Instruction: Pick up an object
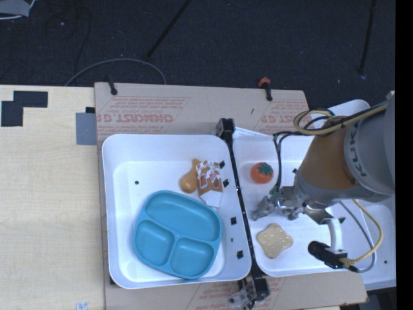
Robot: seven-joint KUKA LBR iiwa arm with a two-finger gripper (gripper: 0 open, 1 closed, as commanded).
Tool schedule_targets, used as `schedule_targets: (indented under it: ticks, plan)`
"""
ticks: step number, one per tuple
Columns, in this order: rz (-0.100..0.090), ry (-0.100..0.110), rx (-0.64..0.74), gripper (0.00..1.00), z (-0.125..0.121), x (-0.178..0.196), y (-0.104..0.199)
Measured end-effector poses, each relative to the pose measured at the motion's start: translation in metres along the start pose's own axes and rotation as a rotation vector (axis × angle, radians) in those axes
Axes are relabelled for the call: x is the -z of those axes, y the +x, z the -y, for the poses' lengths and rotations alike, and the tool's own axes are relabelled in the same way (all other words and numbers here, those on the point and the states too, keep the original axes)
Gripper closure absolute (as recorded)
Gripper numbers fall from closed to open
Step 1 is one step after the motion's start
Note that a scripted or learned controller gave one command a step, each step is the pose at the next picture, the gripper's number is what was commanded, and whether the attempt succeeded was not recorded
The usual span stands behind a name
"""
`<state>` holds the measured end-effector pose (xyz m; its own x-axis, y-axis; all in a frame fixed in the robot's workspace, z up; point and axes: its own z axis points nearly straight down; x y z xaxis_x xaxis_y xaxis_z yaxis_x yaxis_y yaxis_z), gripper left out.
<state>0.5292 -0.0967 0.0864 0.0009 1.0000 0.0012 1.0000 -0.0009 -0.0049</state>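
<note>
Reaching in from the right of the camera view, my grey arm (361, 154) with its orange band (326, 163) hung over the right bin (381, 263), one of two shallow white bins side by side on the bench. My gripper (274, 206) sat low over the left part of that bin, close to the divider (235, 199) between the bins. I could not tell how it stood, released or clenched, because the metal parts blurred together from above. Nothing showed between them.

Just below my gripper, on the bin floor, lay a flat tan piece shaped like a slice of toast (274, 240). Apart from it, toward the far side of the same bin, sat a small round orange-red object with a green top, like a toy tomato (261, 172). Neither one was touching my gripper.

In the left bin (119, 173) a blue divided plate (177, 233) with three compartments lay flat, taking up much of the floor. Just beyond it, near the divider, sat a brown and white item (204, 177) that I could not name more closely.

Black and yellow cables (316, 118) looped around my wrist.
</note>
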Motion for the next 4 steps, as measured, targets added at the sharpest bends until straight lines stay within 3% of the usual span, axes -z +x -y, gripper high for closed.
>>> schedule_targets:
  ticks: [1, 3, 4]
  plan:
    - [0.000, -0.002, -0.007, 1.00, -0.001, 0.012, -0.002]
    - [0.001, -0.007, 0.002, 1.00, -0.009, 0.100, -0.003]
    - [0.001, -0.004, 0.001, 1.00, -0.009, 0.119, -0.004]
